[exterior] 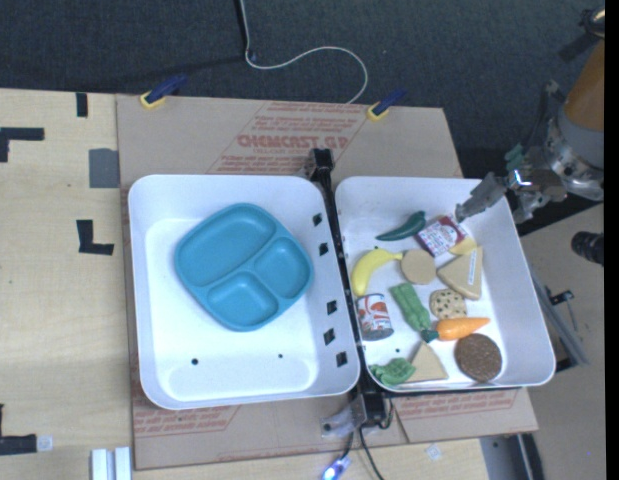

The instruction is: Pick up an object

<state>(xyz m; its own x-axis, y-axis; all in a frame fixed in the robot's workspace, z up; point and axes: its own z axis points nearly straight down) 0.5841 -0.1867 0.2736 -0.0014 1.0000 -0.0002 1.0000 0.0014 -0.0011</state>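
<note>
Two white bins on cardboard printed "CHEMCAST" in red.

The left bin (149, 268) holds a blue divided plate (244, 265); the right bin (519, 268) holds toy food — a yellow banana (372, 266), green pepper (401, 227), red-labelled packet (438, 236), small can (374, 315), carrot (461, 327) and brown cookie (479, 356). The gripper (479, 201) hovers at the right bin's far corner, just beside the packet — whether its fingers are apart I cannot tell.

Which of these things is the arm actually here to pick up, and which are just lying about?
For the job:
gripper
banana
carrot
can
cookie
brown disc
red packet

Just lying about:
blue plate in the left bin
white cable
cardboard sheet
</note>
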